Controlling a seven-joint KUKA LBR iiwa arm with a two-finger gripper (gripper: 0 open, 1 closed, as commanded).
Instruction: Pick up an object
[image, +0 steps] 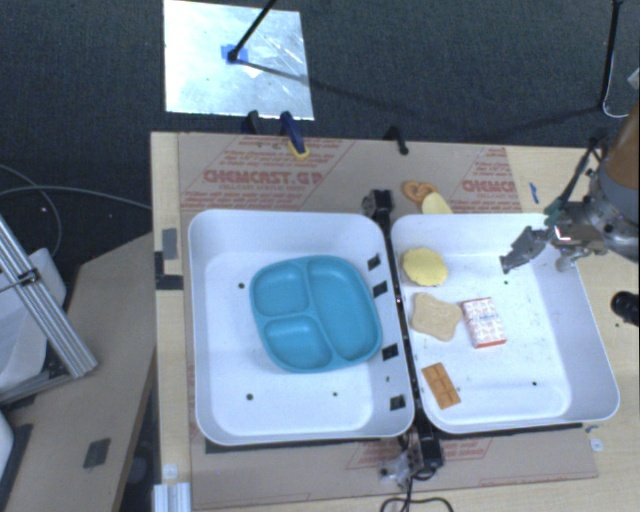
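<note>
The gripper (527, 250) hangs over the upper right part of the right bin (580, 330); whether it is spread or pressed together I cannot tell, and nothing is seen between its tips. Below it in this bin lie a yellow round piece (425, 266), a toast slice (435, 316), a small red-and-white box (483, 322) and a brown cracker (441, 385) (all apart from the gripper). The left bin (225, 270) holds a blue divided plate (316, 312).
</note>
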